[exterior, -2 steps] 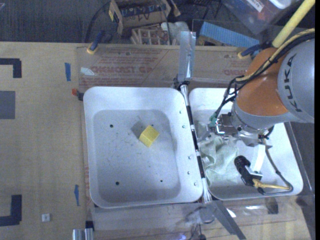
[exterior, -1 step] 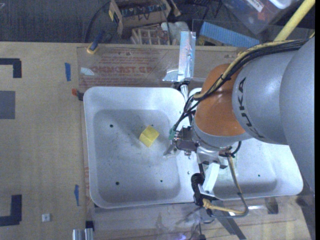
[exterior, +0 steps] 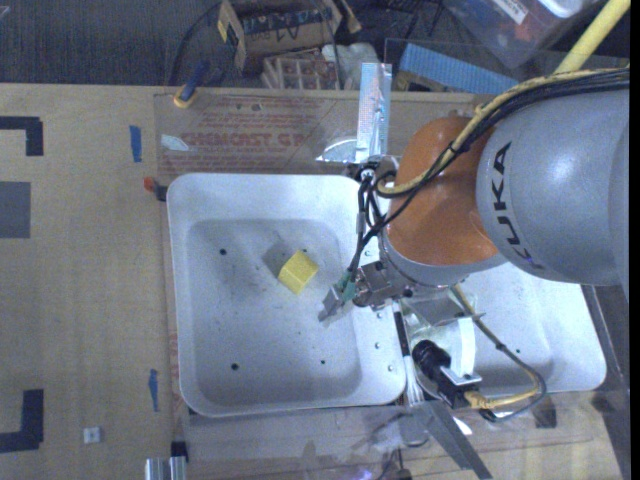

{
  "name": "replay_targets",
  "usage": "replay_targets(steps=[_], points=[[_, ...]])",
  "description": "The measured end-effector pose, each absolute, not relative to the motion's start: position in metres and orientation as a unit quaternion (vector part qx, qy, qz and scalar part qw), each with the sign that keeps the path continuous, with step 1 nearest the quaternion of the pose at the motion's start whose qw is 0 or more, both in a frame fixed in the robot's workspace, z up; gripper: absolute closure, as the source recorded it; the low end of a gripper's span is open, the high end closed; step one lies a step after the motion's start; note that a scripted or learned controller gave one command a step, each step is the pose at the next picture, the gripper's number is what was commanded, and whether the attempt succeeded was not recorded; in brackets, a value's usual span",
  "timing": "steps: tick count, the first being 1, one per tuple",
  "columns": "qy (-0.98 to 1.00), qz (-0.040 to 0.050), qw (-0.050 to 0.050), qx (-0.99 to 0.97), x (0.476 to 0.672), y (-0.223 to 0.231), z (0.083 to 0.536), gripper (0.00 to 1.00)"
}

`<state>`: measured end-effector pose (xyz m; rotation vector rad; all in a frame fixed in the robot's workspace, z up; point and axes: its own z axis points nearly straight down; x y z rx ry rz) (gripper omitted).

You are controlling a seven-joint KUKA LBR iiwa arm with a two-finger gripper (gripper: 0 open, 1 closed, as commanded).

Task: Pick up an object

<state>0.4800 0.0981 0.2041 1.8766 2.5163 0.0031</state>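
A small yellow block (exterior: pixel 298 271) lies in the left white bin (exterior: pixel 200 208), a little above the bin's middle and right of centre. The grey arm with its orange band (exterior: pixel 440 208) reaches in from the right and hangs over the wall between the two bins. Its gripper (exterior: pixel 340 298) pokes out to the lower right of the yellow block, a short gap away and not touching it. Nothing shows between the fingers.
The right bin (exterior: pixel 560 358) is mostly hidden under the arm. Cables and a connector (exterior: pixel 450 373) hang over the bins' front edge. Boxes and clutter (exterior: pixel 280 23) stand behind the bench. Blue tape marks (exterior: pixel 135 143) sit on the wooden bench left of the bins.
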Motion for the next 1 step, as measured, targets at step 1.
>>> replay_targets(steps=[1], points=[[0.821, 0.0063, 0.005, 0.571, 0.4939, 0.1742, 0.0907, 0.0]])
